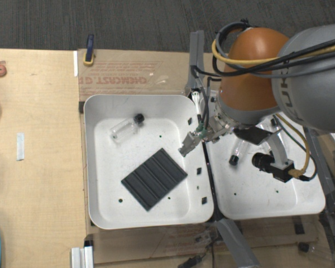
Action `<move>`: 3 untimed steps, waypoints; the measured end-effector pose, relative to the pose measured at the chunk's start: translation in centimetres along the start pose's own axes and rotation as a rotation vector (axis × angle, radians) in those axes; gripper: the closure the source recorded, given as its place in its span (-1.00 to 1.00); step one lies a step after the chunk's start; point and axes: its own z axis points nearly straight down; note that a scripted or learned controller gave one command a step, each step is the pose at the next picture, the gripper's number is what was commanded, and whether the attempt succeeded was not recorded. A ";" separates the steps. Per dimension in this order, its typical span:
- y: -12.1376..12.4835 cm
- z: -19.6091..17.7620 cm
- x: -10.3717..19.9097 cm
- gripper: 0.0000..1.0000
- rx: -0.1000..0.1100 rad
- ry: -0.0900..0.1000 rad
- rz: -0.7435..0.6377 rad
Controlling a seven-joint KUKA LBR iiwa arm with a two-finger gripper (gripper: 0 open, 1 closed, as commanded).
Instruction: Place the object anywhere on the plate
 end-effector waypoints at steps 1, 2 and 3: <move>11.7 -3.2 4.7 -1.00 0.000 -0.001 0.023; 11.7 -4.0 4.7 1.00 0.002 -0.003 0.021; 10.1 -8.9 5.3 1.00 -0.003 -0.002 -0.455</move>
